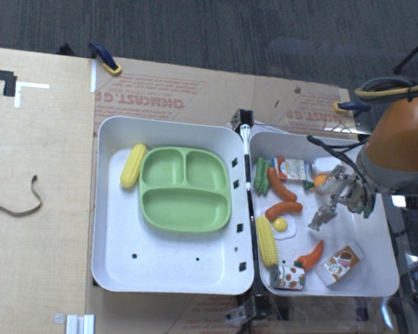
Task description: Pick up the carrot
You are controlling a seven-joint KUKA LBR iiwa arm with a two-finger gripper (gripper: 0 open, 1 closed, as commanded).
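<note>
Carrot (pixel 310 254): small, orange-red, tapered, seemingly green-topped, lying slanted.

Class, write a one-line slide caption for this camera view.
Gripper hovers over the right bin near the carrot; green plate and corn sit in the left bin.

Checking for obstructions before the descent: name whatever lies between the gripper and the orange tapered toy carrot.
Nothing lies there. In the camera view, only bare white bin floor separates the gripper from the orange tapered toy carrot.
</note>
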